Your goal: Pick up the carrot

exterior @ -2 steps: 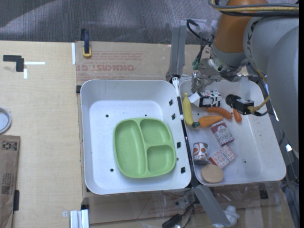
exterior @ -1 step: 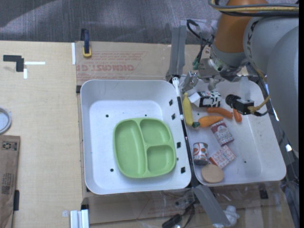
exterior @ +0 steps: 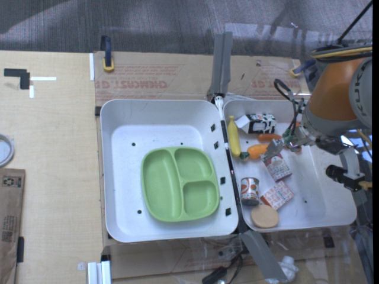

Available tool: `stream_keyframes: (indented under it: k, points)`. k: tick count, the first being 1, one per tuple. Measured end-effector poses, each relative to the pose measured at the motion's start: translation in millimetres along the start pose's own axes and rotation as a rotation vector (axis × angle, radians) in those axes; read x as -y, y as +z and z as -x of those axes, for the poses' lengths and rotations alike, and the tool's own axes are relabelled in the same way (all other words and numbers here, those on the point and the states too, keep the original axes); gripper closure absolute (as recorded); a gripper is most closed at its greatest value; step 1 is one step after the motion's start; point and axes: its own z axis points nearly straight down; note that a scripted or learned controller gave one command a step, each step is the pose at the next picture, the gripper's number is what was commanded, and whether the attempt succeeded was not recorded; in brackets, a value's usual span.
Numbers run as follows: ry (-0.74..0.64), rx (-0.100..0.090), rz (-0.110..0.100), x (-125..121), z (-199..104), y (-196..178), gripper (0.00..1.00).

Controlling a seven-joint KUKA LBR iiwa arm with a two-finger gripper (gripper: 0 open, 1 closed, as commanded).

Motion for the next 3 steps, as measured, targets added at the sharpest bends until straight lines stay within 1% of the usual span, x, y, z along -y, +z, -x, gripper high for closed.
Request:
stream_keyframes:
  k: [1,2,3]
  points:
    - [-0.297,0.001,0.003,-43,-21,21,0.00]
    - [-0.292,0.003,0.006,-44,-19,11,1.00]
    - [-0.158,0.001,0.002,-43,-75,-94,1.00]
